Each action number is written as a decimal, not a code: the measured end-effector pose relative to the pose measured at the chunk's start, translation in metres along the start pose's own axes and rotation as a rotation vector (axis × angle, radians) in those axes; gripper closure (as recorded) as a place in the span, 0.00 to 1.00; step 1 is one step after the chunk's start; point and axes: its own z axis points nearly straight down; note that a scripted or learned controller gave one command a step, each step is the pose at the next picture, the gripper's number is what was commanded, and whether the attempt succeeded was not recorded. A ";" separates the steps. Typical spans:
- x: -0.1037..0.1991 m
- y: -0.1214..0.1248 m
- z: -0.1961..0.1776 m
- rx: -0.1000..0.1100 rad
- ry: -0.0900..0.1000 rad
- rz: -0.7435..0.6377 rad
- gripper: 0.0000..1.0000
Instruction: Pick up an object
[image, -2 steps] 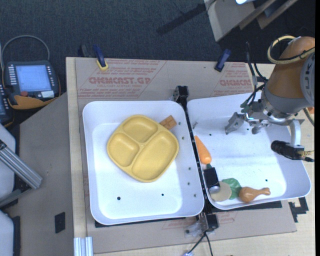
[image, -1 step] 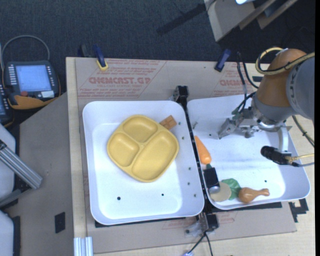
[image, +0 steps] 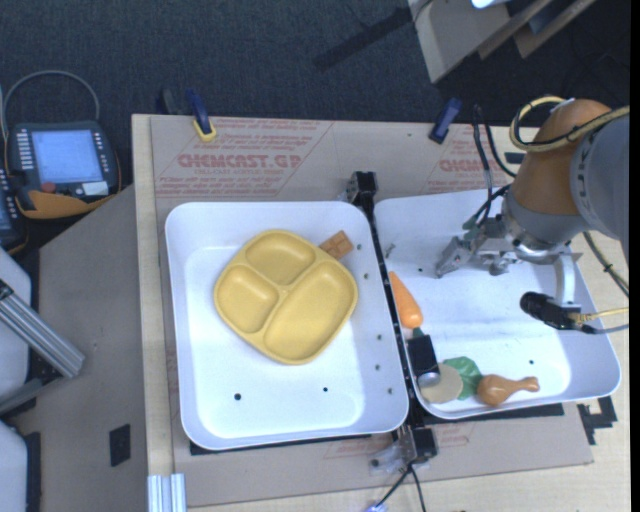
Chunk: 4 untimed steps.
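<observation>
Over right bin (image: 600, 375): gripper (image: 470, 255), finger state indeterminate, nothing visibly held. Carrot (image: 404, 299), drumstick (image: 508, 386) against bin walls; risk: fingers strike wall, grasp slips.

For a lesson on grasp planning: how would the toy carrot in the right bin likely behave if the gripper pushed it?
The toy carrot looks rounded and tapered, so it would probably roll in a curve. It lies against the right bin's left wall, which may block it.

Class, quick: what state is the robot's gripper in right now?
Gripper: over the right bin, nothing visibly held; open or closed cannot be told.
</observation>
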 end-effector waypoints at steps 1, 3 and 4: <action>0.000 0.003 -0.014 -0.011 0.000 0.000 1.00; -0.005 0.010 -0.102 -0.003 0.002 -0.001 1.00; -0.006 0.012 -0.155 -0.002 0.002 -0.002 1.00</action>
